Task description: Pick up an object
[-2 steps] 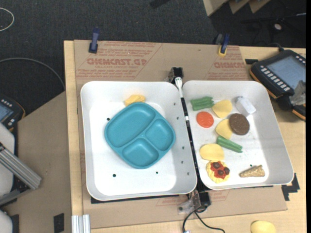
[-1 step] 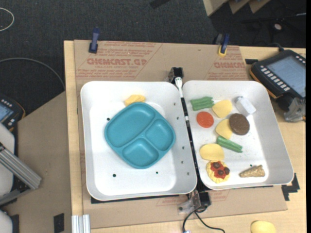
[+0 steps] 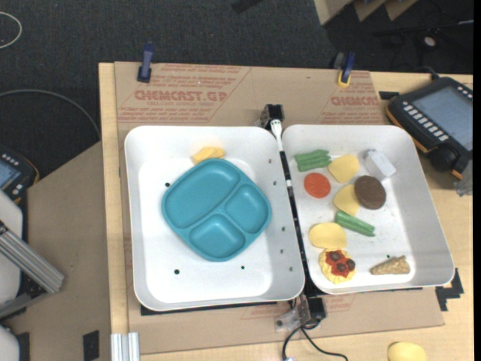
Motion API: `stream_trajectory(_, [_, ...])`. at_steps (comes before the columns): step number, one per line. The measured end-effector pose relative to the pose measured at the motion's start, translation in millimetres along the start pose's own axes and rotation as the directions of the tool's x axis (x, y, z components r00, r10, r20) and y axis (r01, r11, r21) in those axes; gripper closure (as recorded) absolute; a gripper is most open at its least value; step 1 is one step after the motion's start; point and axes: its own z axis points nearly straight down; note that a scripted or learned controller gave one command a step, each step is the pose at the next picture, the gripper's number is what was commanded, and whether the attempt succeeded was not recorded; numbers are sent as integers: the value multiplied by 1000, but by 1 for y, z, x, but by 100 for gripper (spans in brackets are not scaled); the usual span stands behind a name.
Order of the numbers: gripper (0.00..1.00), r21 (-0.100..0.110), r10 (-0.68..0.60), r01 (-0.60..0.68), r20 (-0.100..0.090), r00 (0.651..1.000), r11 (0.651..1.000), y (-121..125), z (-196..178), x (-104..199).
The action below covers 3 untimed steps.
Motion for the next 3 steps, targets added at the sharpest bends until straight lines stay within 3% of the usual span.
stream_trajectory(1, [100, -25, -6, 6, 10, 1000, 1000, 25, -215, 2])
stream_trajectory(2, [100, 2, -8, 8, -1, 1000, 1000, 114, -106, 4])
stream_trajectory(3, [100, -11, -5, 5, 2, 1000, 1000, 37, -187, 37])
